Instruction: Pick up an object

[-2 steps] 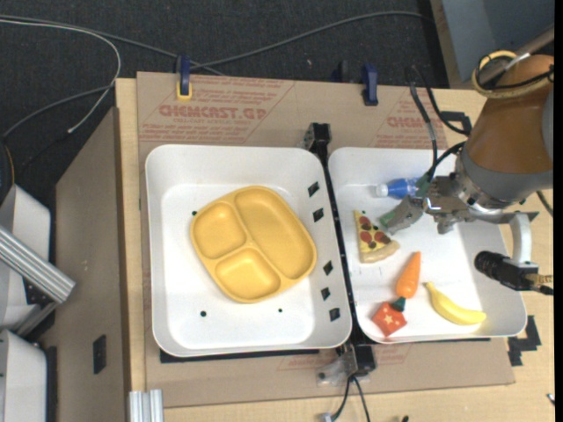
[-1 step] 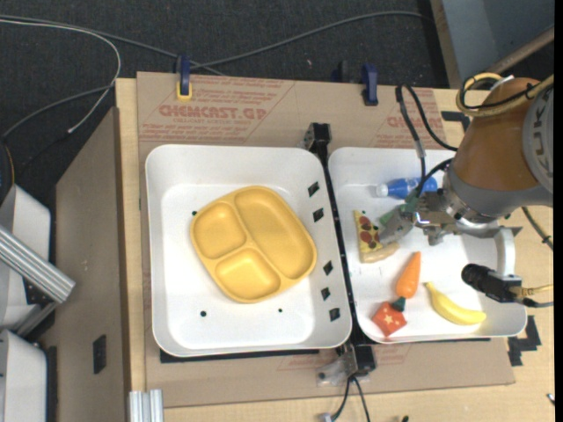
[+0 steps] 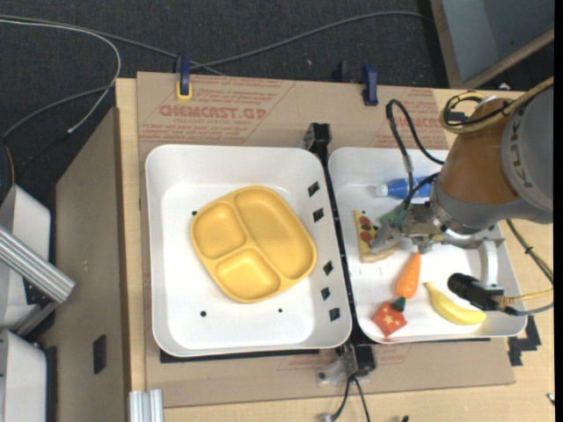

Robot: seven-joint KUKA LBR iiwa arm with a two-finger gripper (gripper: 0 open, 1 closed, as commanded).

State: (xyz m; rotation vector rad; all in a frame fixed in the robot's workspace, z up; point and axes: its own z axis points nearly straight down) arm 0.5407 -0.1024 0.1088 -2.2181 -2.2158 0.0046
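Observation:
The right bin (image 3: 422, 331) holds several toy foods. A pizza slice (image 3: 366, 232) lies at its left side, an orange carrot (image 3: 408, 275) below it, a red strawberry (image 3: 389, 319) near the front wall, a yellow banana (image 3: 452, 307) at the front right, and a blue and white bottle (image 3: 397, 188) toward the back. My gripper (image 3: 401, 227) is low in this bin, right beside the pizza slice's right edge and just above the carrot. Nothing shows lifted between its fingers.
The left bin (image 3: 167, 262) carries a yellow divided plate (image 3: 253, 243) in its middle. A black divider strip (image 3: 327, 227) runs between the two bins. The arm's grey and orange body (image 3: 479, 170) covers the right bin's back right part.

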